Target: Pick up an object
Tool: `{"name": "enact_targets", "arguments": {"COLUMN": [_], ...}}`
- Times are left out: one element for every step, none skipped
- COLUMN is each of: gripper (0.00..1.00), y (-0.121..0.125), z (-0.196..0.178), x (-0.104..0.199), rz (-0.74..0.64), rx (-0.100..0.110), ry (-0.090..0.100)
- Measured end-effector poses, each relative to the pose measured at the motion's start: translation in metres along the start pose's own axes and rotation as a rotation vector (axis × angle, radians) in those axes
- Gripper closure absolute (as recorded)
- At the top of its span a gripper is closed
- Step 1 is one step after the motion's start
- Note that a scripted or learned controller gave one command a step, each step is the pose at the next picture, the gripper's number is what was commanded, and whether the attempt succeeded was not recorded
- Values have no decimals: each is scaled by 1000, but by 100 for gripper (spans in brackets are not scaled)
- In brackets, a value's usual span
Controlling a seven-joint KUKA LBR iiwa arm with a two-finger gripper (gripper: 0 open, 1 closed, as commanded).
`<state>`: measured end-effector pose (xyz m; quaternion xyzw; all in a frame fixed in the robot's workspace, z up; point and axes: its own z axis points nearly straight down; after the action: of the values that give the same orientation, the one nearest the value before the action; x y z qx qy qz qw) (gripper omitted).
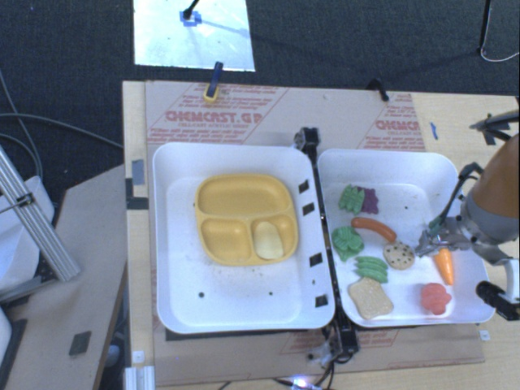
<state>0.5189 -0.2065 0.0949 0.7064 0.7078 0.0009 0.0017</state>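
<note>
Carrot [444, 265], a small orange toy one, lies in the right-hand bin [406, 162] near its right wall, tip pointing down toward the front edge, and the gripper [431, 242] hangs right at its upper end, close enough that metal and carrot seem to touch. From where I stand I cannot tell whether the fingers are apart or together; they are a dark tangle against the white floor of the bin. The grey arm [496, 210] comes in from the right over the bin's rim. Around the carrot sits the rest of the play food: a round cookie [399, 255] just to its left, a sausage [374, 229] above that, a slice of bread [371, 297] toward the front, a red tomato-like piece [436, 298] just below the carrot, green pea pods [372, 266] and a broccoli piece [347, 241] further left, and a leafy green bit [353, 197] beside something purple [370, 197] near the back. The left-hand bin [179, 299] carries a yellow divided plate [244, 197] with a pale oval piece [269, 240] in its lower right compartment. Both bins rest on a tabletop [268, 112] covered with printed cardboard.
</note>
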Motion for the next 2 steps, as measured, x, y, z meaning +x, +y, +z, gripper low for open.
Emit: {"name": "enact_targets", "arguments": {"gripper": [100,100], "y": [54,-15], "z": [-17,12], "x": [0,0], "rz": [-5,4], "rx": [-4,9], "ry": [-1,3]}}
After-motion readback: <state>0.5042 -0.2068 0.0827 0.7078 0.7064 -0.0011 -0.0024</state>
